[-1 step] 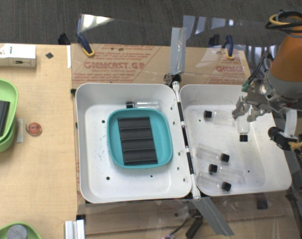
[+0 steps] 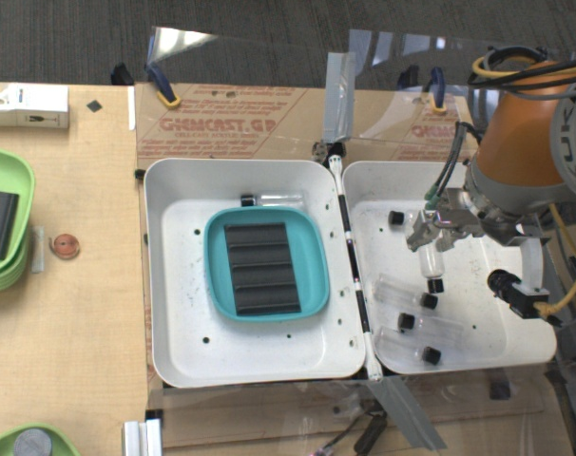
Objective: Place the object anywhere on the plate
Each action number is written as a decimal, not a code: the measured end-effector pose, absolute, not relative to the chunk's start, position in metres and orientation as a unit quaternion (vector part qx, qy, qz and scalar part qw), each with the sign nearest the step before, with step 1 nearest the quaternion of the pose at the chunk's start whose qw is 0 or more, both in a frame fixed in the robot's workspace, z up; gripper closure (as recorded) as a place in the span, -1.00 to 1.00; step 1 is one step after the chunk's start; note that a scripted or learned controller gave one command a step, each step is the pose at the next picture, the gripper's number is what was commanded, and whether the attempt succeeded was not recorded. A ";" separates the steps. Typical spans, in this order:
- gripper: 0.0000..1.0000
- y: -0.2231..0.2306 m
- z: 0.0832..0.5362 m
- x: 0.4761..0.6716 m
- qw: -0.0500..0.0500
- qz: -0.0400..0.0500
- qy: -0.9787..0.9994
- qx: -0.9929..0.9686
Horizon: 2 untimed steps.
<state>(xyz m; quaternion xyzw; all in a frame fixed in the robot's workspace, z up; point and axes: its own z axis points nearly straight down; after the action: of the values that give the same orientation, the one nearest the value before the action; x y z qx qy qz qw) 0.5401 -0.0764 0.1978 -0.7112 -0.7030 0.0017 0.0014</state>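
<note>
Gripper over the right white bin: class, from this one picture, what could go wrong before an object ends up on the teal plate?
1. The gripper hangs over the right white bin among several small black pieces and clear plastic items, so it may grab nothing, or the wrong piece.
2. The teal square plate sits in the left white bin, past the raised divider; a carried piece could clip it.
3. A black ribbed block covers most of the plate, so a piece could roll off.

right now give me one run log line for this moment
arm: over right bin | gripper: low among small black pieces | plate: teal, left bin, carries dark ridged block | placing: not done
</note>
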 end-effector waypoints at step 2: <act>-1.00 0.002 0.191 0.537 0.001 0.001 -0.760 -0.650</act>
<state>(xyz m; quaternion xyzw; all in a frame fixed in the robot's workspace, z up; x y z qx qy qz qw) 0.5368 0.0017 0.1906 -0.6496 -0.7603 0.0013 0.0008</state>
